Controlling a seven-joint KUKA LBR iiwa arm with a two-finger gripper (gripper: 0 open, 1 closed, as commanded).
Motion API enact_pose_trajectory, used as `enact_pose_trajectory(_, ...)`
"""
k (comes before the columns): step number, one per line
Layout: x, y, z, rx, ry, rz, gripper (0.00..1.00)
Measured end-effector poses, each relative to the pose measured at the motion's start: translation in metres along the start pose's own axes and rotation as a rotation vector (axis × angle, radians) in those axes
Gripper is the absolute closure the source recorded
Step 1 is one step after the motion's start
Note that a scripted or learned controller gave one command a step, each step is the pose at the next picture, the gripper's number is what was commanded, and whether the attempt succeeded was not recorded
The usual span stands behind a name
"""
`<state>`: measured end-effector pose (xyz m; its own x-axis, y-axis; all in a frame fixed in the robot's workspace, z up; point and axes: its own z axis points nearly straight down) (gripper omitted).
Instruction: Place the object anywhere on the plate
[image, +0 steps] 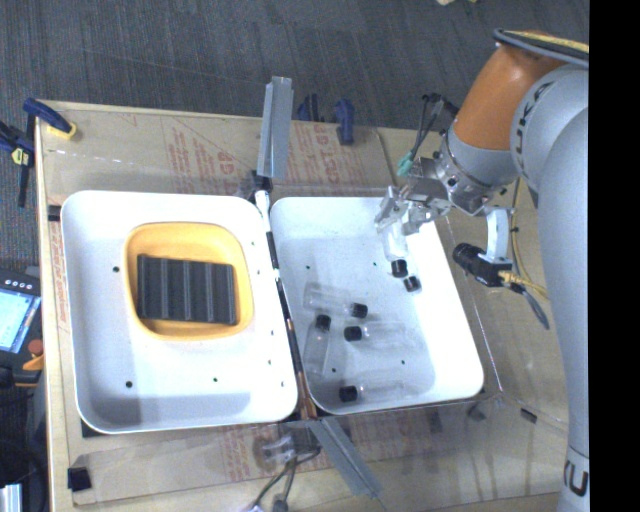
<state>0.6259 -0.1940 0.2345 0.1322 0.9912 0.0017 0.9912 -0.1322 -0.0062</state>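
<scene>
A dark carpeted floor surrounds a wooden counter (150, 135) carrying two shallow white bins side by side. The left bin (90, 330) holds a yellow plate (150, 242) with a dark ribbed insert (188, 288) at its centre. The right bin (455, 350) contains several small clear vials with black caps (352, 322), scattered across its floor; any one of these appears to be the object for the task. None lies on the plate.

The arm (520, 100) reaches in from the right, and the tool (398, 228) sits over the far right portion of the right bin, just beside two of the black caps (405, 275). Whether the tool is spread or pressed together cannot be told at this resolution, and no vial is visibly between its tips.

Judgement: the step in hand is the pick. The vials are clear, small and likely to roll; the tool should come down centred across one vial's body, clear of the bin wall and neighbours, and confirm a firm pinch before lifting across to the plate.
</scene>
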Motion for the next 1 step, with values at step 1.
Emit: enact_pose_trajectory(1, 0.0492, -0.0367, 0.0339, 0.001, -0.002, -0.217, 1.00)
